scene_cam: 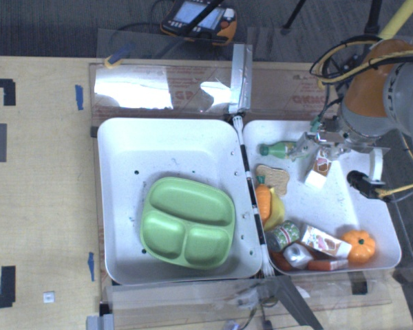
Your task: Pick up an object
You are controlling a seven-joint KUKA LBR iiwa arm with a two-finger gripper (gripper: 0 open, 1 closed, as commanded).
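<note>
My gripper (321, 147) hangs over the back of the right bin (382, 218), below the grey arm with the orange band (369, 91). A small white carton with a red-brown top (319, 170) sits tilted directly under the gripper, and its top end reaches up between the two metal fingers, which are shut on it. A green bottle (279, 148) lies just left of the gripper, apart from it.
The right bin also holds a bread slice (272, 178), an orange carrot (263, 201), a yellow piece (277, 212), a green can (283, 234), a red-and-white carton (323, 241), a red bottle (304, 258) and a small pumpkin (358, 246). A green divided plate (187, 221) lies in the left bin (124, 150).
</note>
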